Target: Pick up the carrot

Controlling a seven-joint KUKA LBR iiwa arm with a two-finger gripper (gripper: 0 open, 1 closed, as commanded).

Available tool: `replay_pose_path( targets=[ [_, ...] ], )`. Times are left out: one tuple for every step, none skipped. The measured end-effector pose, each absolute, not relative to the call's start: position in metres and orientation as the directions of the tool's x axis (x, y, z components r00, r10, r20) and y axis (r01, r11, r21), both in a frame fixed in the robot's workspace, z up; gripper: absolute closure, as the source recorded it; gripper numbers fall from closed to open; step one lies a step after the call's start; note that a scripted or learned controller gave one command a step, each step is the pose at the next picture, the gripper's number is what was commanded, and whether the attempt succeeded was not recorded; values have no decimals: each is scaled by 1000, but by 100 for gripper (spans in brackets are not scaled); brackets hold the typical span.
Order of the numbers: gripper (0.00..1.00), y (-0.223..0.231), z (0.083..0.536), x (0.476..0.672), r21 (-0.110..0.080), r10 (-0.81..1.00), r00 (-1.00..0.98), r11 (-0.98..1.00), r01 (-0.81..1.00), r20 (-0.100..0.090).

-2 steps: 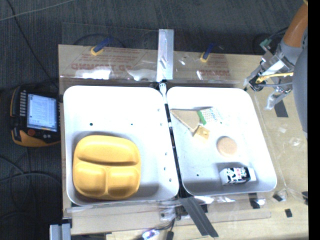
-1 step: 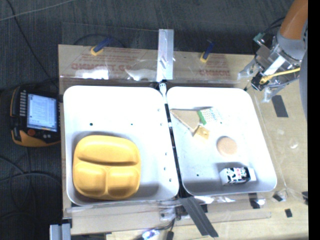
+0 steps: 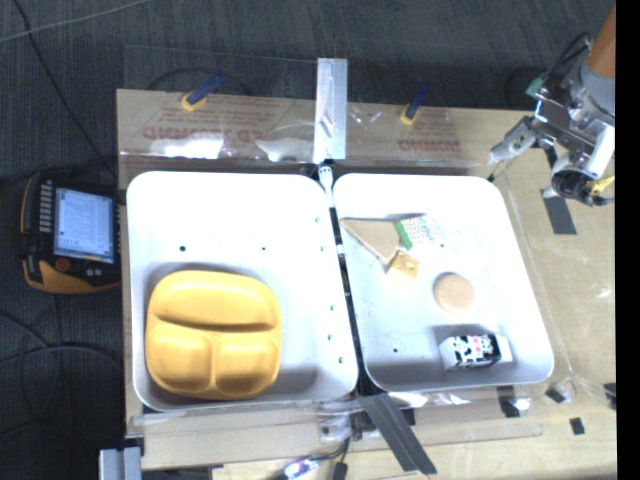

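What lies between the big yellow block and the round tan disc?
In the camera view, just the two bins' adjoining rims and bare white floor separate the yellow block from the tan disc.

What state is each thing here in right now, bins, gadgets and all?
Yellow block: lying flat in the left bin.
Tan wedge: flat in the right bin.
Round tan disc: flat, touching nothing.
Black-and-white packet: lying by the right bin's near wall.
Handheld screen: lit.
Pincer: outside the bins, beyond the right bin's far corner.
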State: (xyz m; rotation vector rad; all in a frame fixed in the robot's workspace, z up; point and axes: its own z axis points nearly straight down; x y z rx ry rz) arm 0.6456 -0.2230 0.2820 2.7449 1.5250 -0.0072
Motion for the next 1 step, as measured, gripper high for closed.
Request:
replay_pose_path(
  targets=[
    [0,-207,429,648,0,815,579,-579,815,-4]
  ],
)
